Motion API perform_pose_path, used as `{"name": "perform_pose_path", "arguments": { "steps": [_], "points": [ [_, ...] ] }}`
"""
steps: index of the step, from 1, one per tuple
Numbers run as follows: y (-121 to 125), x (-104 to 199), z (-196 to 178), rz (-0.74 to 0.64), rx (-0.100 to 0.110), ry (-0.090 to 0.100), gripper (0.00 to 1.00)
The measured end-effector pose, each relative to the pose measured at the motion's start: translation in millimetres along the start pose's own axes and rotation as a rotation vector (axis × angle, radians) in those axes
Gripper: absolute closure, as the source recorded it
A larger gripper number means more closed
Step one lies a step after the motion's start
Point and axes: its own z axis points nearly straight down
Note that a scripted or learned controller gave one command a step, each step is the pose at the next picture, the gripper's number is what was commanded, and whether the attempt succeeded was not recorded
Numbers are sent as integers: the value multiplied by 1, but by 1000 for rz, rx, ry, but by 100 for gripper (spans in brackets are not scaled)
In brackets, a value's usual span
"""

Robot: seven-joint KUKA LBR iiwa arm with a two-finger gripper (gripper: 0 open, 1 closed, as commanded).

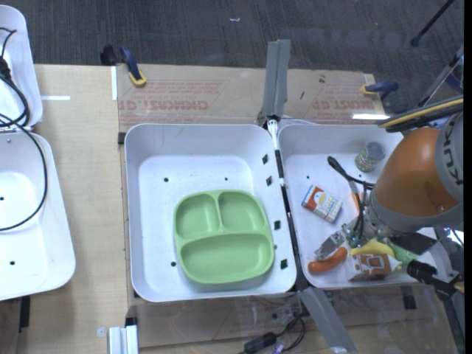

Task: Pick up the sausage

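Observation:
The sausage (327,262), orange-red and short, lies near the front edge of the right bin (295,169), slanting up to the right. My gripper (335,243) hangs low right over the sausage's upper side, reaching in from the right under the orange band (413,175) of the arm. Its fingers (323,253) look open, with one tip touching or almost touching the sausage's top. The sausage rests on the bin floor and is not lifted.
Beside the sausage on the right lie a yellow banana (372,248), a brown snack pack (369,268) and a green item (403,254). A red-and-white carton (321,203), a black utensil (344,171) and a tin can (370,155) sit further back. The left bin holds a green divided plate (222,236).

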Motion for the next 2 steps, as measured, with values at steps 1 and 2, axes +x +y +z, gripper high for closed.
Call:
{"name": "perform_pose_path", "arguments": {
  "steps": [1,2],
  "points": [
    [0,-1,-7,3,2,2,100],
    [42,74,-100,-125,0,-2,100]
  ]
}}
